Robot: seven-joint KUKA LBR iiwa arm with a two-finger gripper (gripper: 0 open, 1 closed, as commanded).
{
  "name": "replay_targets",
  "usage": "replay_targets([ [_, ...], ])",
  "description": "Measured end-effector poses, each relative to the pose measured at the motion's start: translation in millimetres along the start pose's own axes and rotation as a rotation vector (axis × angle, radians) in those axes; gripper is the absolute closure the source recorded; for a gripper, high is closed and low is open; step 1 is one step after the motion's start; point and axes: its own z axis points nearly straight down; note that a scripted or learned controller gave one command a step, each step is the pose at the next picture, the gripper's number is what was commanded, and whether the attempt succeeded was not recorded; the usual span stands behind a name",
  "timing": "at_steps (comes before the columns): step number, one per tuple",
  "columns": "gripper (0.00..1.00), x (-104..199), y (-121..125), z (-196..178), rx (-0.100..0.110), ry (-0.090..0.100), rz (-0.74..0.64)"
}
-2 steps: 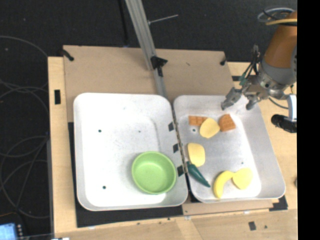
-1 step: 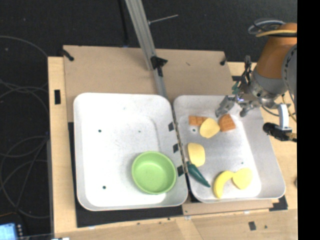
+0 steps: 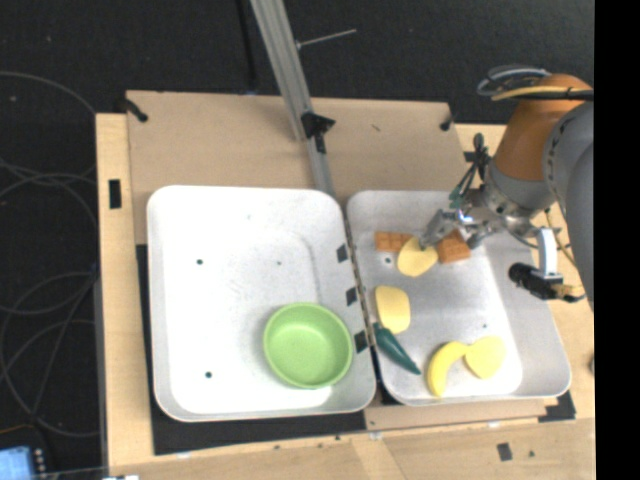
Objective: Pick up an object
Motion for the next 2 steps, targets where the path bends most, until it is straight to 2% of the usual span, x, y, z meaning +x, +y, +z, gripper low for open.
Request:
replay_targets([
  [1, 1.0, -1.3, 2.1, -15.5, -0.007, -0.003, -0.002],
  [2, 1.0, 6.5, 7.5, -66.3, -0.01, 0.002, -0.002],
])
